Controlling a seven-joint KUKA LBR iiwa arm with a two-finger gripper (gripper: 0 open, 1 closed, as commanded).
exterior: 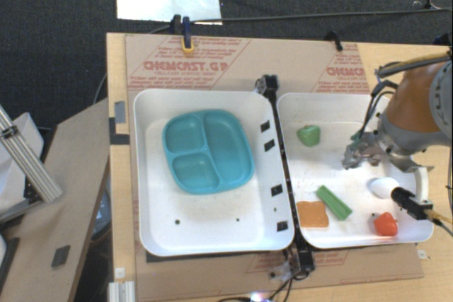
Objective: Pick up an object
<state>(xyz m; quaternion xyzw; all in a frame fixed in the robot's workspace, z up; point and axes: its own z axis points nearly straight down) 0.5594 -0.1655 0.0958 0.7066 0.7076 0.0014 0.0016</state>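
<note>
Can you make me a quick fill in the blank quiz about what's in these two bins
1. The blue divided plate lies in the ____ bin.
2. The orange block lies beside the long ____ stick.
3. The gripper hangs over the ____ bin.
4. The small red thing sits near that bin's ____ right corner.

Missing words: left; green; right; front

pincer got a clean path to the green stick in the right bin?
Probably yes. The pincer sits over the right bin, the green stick lies apart from the orange block, with bare floor between.
</note>
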